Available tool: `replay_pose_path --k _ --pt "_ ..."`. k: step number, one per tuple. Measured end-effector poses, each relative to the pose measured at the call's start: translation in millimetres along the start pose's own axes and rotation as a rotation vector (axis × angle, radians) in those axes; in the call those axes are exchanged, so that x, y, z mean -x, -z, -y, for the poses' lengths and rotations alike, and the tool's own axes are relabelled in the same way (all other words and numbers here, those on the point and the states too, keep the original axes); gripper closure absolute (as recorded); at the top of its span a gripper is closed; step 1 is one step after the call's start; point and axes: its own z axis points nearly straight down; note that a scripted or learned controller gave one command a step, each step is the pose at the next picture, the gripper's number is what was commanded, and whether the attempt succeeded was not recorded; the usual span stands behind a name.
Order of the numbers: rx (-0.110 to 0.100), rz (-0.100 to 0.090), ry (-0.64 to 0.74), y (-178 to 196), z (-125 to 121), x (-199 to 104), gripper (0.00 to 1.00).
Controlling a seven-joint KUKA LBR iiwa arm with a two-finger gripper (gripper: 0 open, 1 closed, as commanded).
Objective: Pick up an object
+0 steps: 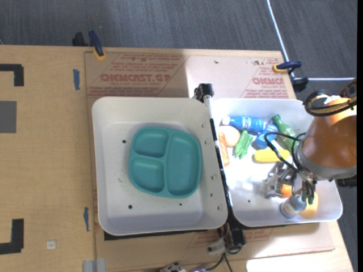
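Gripper point(282, 187) low over toys in the right bin point(334, 211).
You cannot tell its state; toys point(255, 135) crowd the bin's far edge, so it probably reaches near the front corner.

A teal divided plate point(165, 161) lies in the left bin point(108, 129); the gripper point(278, 185) hangs over the right bin's point(334, 208) toys.

A jumble of small plastic items lies in the right-hand white bin point(334, 208): a blue bottle point(248, 123) on its side at the back, a green pepper-like piece point(243, 143) slanting beside it, and a yellow banana-shaped piece point(265, 156) just right.
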Motion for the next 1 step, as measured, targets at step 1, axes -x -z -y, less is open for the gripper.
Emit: replay_pose_path --k 1 --pt "0.0 0.0 0.0 -0.1 0.0 -0.1 0.0"
